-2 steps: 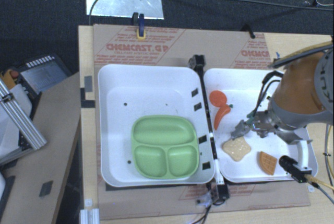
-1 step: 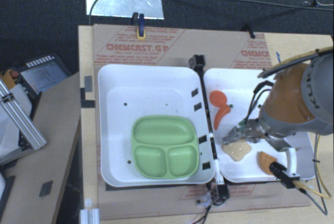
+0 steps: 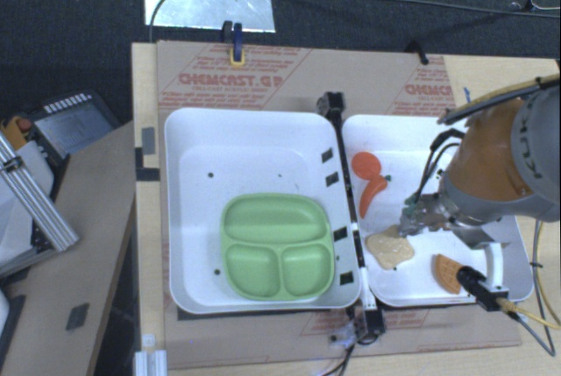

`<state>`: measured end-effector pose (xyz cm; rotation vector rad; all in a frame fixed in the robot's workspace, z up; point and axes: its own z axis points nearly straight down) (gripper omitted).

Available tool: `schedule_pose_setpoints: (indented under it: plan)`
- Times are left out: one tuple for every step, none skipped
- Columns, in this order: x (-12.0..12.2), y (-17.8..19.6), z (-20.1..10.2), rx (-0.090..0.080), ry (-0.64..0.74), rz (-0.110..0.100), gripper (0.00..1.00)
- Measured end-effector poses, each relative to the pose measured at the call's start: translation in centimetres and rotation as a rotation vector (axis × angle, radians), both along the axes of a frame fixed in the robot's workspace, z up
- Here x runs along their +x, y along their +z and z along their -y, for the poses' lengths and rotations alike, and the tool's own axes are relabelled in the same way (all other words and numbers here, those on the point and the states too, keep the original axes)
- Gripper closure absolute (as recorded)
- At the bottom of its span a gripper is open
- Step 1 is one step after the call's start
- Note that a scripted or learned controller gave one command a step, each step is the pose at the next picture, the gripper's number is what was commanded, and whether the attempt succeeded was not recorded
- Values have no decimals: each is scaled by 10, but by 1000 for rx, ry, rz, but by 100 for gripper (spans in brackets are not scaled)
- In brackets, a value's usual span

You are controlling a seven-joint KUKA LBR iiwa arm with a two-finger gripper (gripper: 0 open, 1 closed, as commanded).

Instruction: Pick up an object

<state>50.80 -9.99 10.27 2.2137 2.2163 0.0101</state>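
The right bin point(image 3: 399, 133) holds three objects. An orange-red spoon-like piece point(image 3: 368, 177) lies near its left wall. A pale beige flat cookie-like piece point(image 3: 389, 250) rests at the front. An orange-brown wedge point(image 3: 447, 273) lies to the right of it. My gripper point(image 3: 412, 221) hangs low over the bin, its tip just above the upper right edge of the beige piece. The grey and orange arm point(image 3: 504, 164) covers the bin's right part.
The left bin point(image 3: 202, 138) holds a green divided tray point(image 3: 276, 244). A black divider strip point(image 3: 342, 181) runs between the bins. A cable and a yellow clip point(image 3: 236, 46) lie behind the bins on the cardboard.
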Motion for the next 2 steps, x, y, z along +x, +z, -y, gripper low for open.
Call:
schedule_pose_setpoints:
  plan:
    - [2, 63, -3, 1, 3, -5, 100]
    - [3, 107, -6, 1, 3, -5, 100]
